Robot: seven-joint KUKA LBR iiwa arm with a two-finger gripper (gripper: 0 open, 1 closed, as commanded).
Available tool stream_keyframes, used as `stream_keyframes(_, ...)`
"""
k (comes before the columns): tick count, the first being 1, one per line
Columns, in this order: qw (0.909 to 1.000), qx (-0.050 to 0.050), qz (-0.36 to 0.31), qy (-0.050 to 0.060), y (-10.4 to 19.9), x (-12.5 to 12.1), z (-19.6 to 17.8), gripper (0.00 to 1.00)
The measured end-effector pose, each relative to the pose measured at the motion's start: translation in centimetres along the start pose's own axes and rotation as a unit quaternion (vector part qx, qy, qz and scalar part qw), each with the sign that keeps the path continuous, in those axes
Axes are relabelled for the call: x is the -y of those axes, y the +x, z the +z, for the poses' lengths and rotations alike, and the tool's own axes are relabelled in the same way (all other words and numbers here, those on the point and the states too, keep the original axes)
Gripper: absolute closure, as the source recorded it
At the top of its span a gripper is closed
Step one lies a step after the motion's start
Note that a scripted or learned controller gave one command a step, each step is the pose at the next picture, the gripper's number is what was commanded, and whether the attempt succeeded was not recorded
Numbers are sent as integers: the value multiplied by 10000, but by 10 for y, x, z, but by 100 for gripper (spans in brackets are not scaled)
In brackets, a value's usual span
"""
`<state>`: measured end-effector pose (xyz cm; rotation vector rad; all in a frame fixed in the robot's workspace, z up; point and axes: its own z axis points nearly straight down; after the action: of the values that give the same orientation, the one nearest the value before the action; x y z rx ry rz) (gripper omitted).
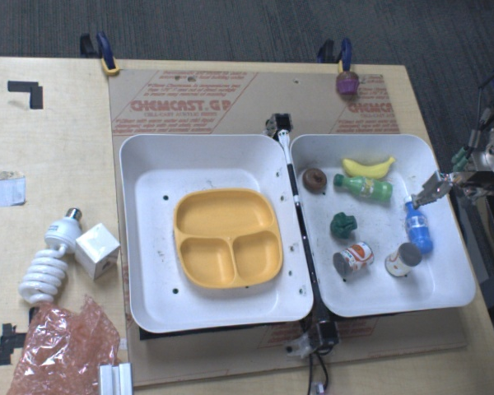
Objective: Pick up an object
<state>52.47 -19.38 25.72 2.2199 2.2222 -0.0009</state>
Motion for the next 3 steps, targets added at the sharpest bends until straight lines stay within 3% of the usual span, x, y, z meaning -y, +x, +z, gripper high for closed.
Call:
stream_keyframes(1,10000,34,13,-64,-9,2,150,0)
stream_keyframes(2,10000,-4,8,1,54,43,165,0)
stream_keyframes(3,10000,0,19,-16,53,42,155,100)
